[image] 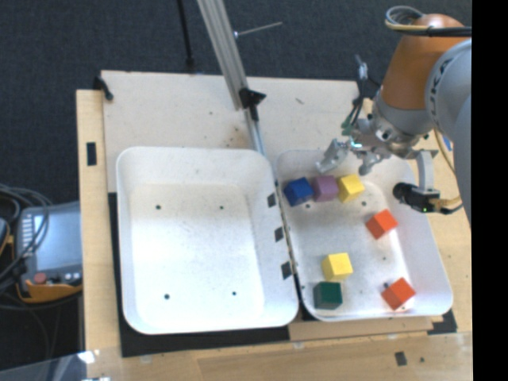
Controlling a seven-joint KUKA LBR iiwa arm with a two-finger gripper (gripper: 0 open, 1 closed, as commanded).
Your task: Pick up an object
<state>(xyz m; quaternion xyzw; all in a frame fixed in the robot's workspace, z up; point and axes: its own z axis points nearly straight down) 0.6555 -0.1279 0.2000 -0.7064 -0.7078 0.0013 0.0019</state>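
Here, smooth coloured cubes, blue cube (298, 190), glossy white right bin (421, 244), metal tool (349, 159)

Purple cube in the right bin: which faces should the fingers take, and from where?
Come straight down on the purple cube and pinch its near and far faces. The blue cube and a yellow cube seem to press against its other two sides, leaving no gap there.

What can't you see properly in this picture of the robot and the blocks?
- Gripper in the camera view: too small and blurred to tell how it is set.
- Arm: cut off by the right edge.
- Grey box beside the bench: cut off by the left edge.
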